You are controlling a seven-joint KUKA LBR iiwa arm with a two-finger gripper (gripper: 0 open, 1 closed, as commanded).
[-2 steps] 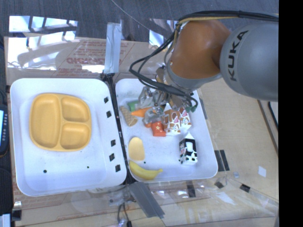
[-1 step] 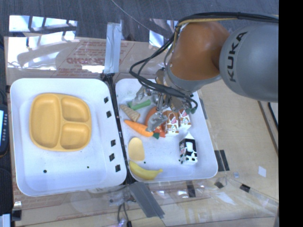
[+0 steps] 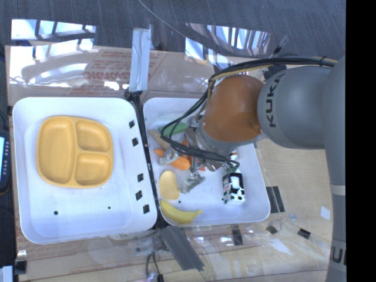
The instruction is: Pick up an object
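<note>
My gripper (image 3: 192,180) hangs low inside the right bin (image 3: 258,207), under the orange wrist band (image 3: 232,107). It is just right of a pale yellow rounded fruit (image 3: 168,185) and below an orange carrot-like piece (image 3: 182,162). A banana (image 3: 179,214) lies along the bin's front edge. To the gripper's right stands a small black-and-white cow-patterned carton (image 3: 234,188). Something green (image 3: 180,127) peeks out beside the wrist, mostly hidden by the arm. I see nothing clearly held.
The left bin (image 3: 35,216) holds a yellow divided plate (image 3: 74,151). A black ridge (image 3: 144,157) separates the two bins. Cables (image 3: 247,66) loop off the arm above the right bin.
</note>
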